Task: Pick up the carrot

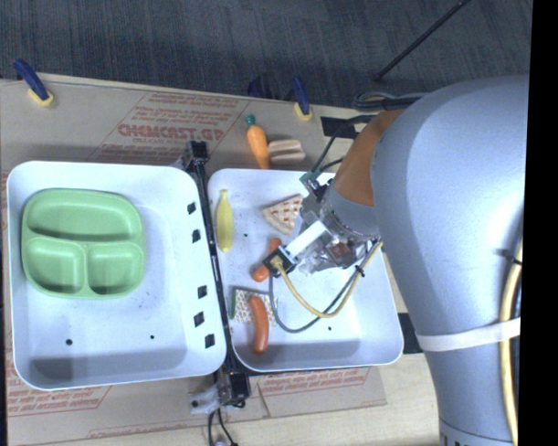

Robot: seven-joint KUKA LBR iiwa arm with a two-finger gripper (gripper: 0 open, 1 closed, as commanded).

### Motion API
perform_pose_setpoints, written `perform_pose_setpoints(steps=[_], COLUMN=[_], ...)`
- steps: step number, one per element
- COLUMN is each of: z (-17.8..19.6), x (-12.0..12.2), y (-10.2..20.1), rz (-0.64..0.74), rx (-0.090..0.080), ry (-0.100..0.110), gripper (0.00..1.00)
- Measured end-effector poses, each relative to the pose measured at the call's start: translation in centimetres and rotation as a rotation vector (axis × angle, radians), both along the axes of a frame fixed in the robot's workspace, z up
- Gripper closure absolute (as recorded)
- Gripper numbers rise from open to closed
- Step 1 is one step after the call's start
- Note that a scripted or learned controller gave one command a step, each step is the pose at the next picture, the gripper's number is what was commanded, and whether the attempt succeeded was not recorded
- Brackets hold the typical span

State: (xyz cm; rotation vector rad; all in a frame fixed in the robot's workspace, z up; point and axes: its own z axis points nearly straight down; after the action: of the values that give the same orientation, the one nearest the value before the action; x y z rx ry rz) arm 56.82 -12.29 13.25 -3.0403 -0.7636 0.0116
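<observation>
Jaws first: honestly can't tell if they're wide or narrow, since the wrist and cables sit right over them from this angle. Gripper (324, 251) hangs low over the middle of the right bin (372, 312), and the arm (444, 205) covers that bin's right side.

Carrot (256, 145) is nowhere near the jaws. It's outside the bins, lying on the cardboard (100, 120) just past the right bin's far rim. Its green top points away from the bin, and a bun (286, 152) sits just beside it on the right. So it's well apart from the gripper, up and to the left of it in the view, with the bin rim and a sandwich wedge (284, 211) between them.

Much closer to the gripper is a small orange-red piece (261, 273), just left of it on the bin floor. Banana (224, 220) lies along that bin's left wall. Sausage (259, 334) is near the front, next to a patterned bit (246, 308). Left bin (158, 286) has a green plate (82, 243) in it.
</observation>
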Motion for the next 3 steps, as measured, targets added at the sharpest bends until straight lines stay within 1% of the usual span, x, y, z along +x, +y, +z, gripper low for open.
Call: perform_pose_setpoints(steps=[1, 2, 3], z=[7.4, 5.7, 11.9], x=[-1.8, -9.3, -9.2], y=[-3.5, 1.7, 9.8], rz=[-0.145, -0.133, -0.255], rx=[-0.002, -0.002, -0.003], ry=[-0.005, -0.001, -0.003], gripper=[1.00, 1.00, 1.00])
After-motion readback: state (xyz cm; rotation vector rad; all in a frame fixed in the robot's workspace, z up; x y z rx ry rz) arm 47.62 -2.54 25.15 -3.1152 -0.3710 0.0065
